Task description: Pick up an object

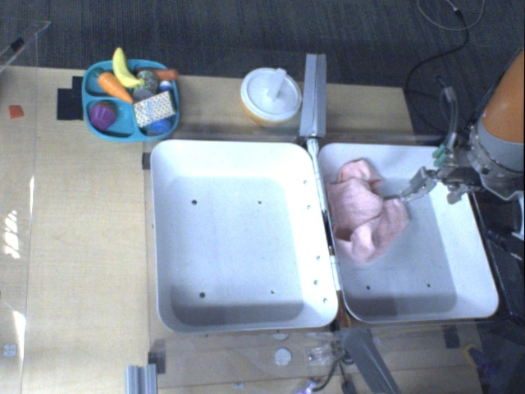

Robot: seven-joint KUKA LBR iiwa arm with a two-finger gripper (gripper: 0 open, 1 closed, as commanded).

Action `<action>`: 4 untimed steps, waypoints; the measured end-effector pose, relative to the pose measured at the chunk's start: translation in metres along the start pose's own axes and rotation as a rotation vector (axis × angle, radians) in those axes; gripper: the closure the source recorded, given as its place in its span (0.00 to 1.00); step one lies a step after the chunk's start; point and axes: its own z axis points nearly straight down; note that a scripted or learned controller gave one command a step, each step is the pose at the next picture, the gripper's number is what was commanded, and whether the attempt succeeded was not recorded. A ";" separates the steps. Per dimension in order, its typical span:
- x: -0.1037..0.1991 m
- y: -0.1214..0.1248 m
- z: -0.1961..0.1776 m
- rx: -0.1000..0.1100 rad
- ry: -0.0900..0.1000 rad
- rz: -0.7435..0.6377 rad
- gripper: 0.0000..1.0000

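A crumpled pink cloth (363, 210) lies in the left half of the right white bin (443, 286). My gripper (413, 189) reaches in from the right and hangs low over the bin, its tip right at the cloth's upper right edge. Whether it touches the cloth is unclear. The grey arm with its orange band (502, 113) stands above the bin's right rim.
The left white bin (238, 302) sits beside the right one, with a metal divider post (312, 97) behind their shared wall. A blue tray of toy food (131, 98) and a round white and yellow lidded container (271, 95) rest behind the left bin. Cables hang near the arm.
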 end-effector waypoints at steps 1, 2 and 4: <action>-0.008 0.022 0.149 -0.001 0.000 -0.156 0.00; -0.014 0.032 0.141 -0.002 0.000 -0.045 0.00; -0.067 0.063 0.038 -0.006 -0.004 -0.236 1.00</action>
